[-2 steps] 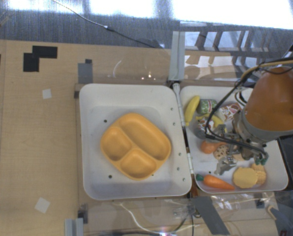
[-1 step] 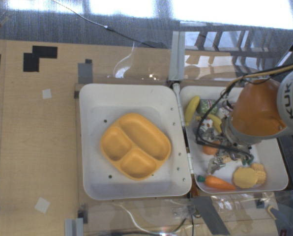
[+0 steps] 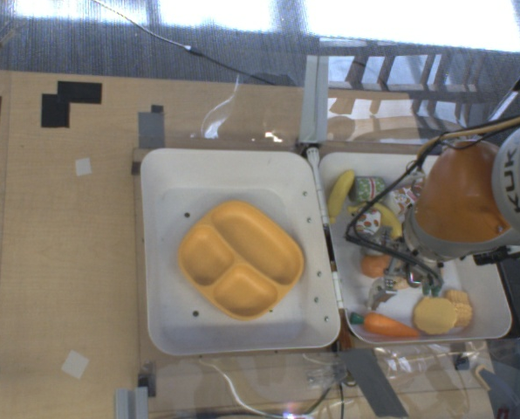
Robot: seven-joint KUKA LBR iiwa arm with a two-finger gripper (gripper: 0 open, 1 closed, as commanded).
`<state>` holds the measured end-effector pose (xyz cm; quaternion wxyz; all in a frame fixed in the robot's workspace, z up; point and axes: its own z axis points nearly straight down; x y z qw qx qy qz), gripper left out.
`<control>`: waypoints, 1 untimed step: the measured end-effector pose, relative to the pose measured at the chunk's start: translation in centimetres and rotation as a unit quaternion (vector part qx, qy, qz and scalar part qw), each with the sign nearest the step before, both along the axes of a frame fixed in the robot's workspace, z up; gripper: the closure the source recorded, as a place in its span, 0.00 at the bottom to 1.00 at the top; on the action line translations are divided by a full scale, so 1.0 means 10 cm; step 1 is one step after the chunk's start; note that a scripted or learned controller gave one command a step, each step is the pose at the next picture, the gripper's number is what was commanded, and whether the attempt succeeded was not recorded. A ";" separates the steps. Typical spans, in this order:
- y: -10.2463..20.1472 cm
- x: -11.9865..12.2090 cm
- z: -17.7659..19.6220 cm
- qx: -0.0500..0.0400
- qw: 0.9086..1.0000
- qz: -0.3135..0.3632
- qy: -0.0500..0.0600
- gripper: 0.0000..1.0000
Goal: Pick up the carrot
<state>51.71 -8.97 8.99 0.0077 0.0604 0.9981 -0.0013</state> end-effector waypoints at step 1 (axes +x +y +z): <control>0.06 0.19 -0.01 0.002 0.997 -0.083 0.003 0.00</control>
